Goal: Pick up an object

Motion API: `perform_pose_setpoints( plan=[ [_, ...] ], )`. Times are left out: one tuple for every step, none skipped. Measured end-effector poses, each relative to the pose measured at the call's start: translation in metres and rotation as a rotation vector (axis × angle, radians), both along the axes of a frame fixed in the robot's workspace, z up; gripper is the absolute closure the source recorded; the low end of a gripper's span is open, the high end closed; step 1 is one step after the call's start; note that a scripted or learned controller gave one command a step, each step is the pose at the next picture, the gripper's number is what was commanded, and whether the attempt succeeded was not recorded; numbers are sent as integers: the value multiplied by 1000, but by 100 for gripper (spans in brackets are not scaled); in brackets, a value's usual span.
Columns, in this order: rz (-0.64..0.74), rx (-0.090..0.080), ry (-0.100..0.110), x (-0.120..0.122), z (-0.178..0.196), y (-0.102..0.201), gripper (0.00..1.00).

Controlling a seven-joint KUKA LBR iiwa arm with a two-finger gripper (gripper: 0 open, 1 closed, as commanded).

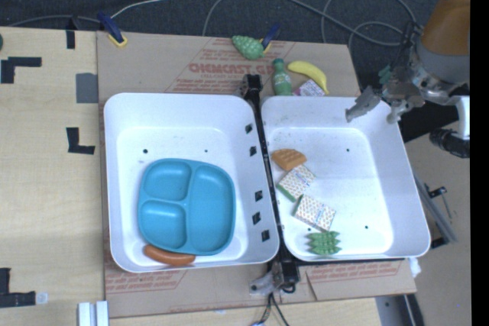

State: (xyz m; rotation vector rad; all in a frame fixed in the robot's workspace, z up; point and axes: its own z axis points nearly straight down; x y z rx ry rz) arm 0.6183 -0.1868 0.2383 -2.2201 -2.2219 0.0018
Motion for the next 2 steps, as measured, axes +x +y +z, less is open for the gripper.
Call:
perform_pose_setpoints(
  plan=[
    [1, 2, 3, 16, -74, 52, 0],
    [1, -1, -2, 17, -152, 82, 0]
  ],
)
